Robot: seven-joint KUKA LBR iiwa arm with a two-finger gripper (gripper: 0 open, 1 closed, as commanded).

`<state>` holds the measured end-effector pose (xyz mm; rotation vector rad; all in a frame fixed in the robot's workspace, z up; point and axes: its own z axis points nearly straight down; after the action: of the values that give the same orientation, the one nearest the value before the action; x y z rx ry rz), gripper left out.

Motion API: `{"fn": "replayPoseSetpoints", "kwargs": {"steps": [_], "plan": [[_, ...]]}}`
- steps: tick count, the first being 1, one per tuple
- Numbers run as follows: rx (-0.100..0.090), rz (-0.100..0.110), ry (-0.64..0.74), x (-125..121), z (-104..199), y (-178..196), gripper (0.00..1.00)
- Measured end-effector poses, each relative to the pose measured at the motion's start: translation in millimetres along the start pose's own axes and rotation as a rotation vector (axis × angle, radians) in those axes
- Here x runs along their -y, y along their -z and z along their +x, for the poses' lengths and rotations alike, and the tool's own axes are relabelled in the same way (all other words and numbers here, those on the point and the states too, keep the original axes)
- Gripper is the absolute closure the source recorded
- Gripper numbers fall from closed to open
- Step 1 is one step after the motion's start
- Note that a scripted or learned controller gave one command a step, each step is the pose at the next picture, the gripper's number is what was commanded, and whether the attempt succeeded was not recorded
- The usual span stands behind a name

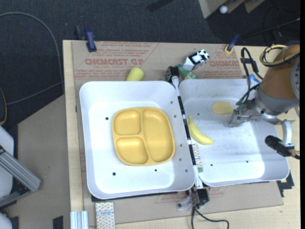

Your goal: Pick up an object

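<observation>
A yellow banana (199, 133) lies at the left side of the right bin (238, 168), close to the divider. A flat pale-yellow oval piece (221, 108) rests farther back in the same bin. My gripper (237, 117) reaches in from the right and hangs low over the bin floor, just right of the oval piece and apart from the banana. A yellow three-compartment plate (142, 135) sits in the middle of the left bin (95, 109).
Outside the bins, on the cardboard behind them, lie a small yellow object (135, 74) and a black-and-white toy (197, 58). Blue clamps (88, 38) hold the board's back edge. Cables (248, 66) trail along the arm at the right.
</observation>
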<state>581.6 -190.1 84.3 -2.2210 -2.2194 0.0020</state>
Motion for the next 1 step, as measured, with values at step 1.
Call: {"fn": "replayPoseSetpoints", "kwargs": {"steps": [1], "plan": [[0.0,-0.004,0.002,3.6,71.5,82.5,1.0]]}}
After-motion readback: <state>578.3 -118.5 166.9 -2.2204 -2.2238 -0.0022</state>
